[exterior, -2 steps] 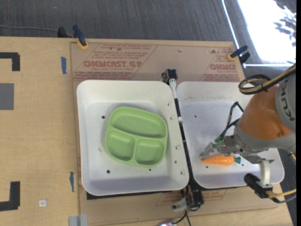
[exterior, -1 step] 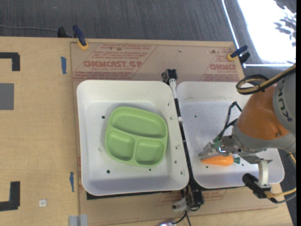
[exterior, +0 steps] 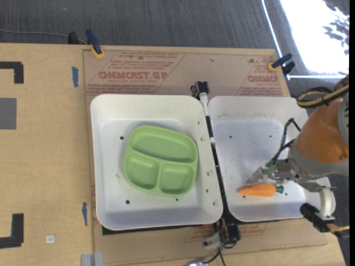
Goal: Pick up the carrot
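- The carrot (exterior: 258, 190) lies in the right bin (exterior: 244, 127) near its front edge, long axis parallel to that edge
- The end effector (exterior: 270, 173) hovers just behind it; grip state cannot be told

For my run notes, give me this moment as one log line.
task: pick up carrot | carrot: lying in right bin, near front | gripper: low beside carrot | green tray: left bin | grasp: unconfirmed
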Controlling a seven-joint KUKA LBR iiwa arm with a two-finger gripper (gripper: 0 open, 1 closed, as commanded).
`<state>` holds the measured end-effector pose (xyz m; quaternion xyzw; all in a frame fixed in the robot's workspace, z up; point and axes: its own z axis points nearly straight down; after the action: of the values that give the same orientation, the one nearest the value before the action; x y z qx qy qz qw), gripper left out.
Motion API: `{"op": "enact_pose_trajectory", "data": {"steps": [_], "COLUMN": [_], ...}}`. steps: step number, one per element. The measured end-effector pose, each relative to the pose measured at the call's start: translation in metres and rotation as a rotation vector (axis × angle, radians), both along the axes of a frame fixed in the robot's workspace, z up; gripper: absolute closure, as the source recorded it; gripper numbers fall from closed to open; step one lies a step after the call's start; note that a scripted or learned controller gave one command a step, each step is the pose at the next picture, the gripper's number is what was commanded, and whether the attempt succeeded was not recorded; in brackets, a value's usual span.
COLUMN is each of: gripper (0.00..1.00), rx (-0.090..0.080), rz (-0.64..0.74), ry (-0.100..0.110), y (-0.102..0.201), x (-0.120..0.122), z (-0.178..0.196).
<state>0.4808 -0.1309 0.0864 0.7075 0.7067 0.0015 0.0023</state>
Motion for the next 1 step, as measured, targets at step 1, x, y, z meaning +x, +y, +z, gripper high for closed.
{"op": "enact_pose_trajectory", "data": {"steps": [1], "gripper": [0.0], "rx": [0.0], "rz": [0.002], "ry": [-0.001], "y": [0.0361], "x": [0.0003], "z": [0.0003]}}
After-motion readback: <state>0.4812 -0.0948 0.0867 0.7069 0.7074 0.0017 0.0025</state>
